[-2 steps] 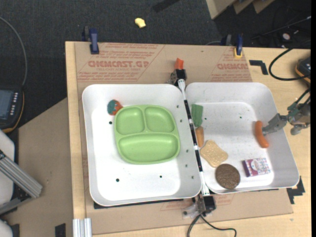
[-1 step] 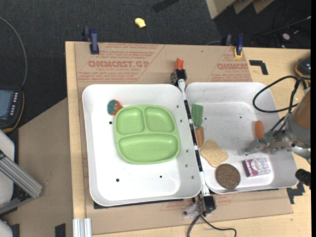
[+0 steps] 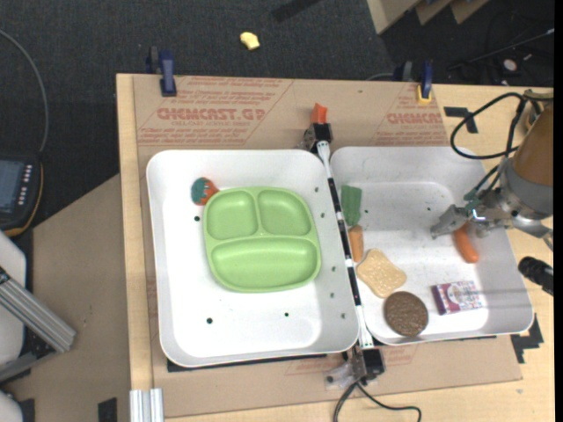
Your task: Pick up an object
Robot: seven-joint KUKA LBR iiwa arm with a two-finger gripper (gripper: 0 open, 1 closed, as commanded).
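Bench, right bin (image 3: 413, 170) | hand (image 3: 459, 221) low beside carrot (image 3: 467, 245), grip state: cannot tell | carrot near bin's right wall | advice: centre over carrot, descend straight, close across its narrow width

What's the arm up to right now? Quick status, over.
Gripper low in right bin, beside orange carrot-like piece. Nothing seen held. Cracker, brown disc, packet lie clear.
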